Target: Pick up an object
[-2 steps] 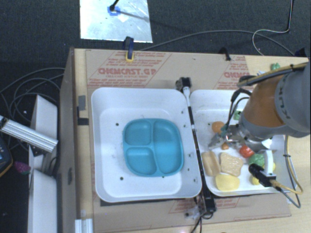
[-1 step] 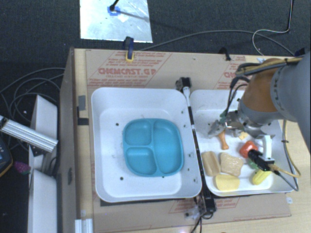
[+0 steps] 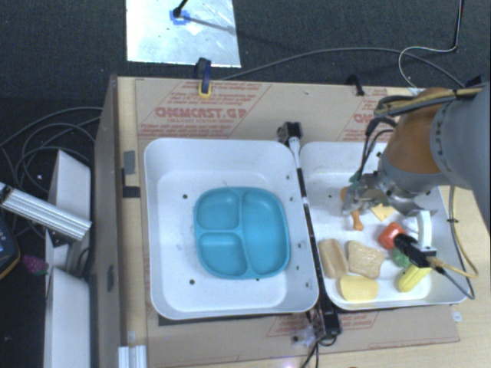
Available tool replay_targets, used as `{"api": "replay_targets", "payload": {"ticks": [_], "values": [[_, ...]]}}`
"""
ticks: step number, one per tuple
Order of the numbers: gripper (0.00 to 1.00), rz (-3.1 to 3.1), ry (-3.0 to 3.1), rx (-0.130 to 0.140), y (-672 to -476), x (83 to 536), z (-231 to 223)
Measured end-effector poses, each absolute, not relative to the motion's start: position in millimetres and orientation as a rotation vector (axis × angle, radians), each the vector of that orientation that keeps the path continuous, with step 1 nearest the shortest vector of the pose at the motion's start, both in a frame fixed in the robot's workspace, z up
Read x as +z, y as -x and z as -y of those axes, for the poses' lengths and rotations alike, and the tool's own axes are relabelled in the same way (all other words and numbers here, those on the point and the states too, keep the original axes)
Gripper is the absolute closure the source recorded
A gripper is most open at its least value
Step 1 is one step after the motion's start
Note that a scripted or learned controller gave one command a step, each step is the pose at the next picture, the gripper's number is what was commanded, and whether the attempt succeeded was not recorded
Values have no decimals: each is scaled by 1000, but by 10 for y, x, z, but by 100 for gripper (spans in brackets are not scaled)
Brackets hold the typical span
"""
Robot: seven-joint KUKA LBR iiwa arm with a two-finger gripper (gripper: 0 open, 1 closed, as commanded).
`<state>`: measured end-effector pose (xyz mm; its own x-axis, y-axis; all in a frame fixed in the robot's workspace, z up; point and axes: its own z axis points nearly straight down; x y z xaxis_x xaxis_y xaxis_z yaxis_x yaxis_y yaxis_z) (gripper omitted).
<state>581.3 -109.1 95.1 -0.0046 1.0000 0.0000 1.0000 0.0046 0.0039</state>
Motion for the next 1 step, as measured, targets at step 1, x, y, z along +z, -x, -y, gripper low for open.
{"api": "replay_targets", "payload": {"ticks": [1], "values": [[100, -2225, -2215, 5, -5715, 2108, 466]]}}
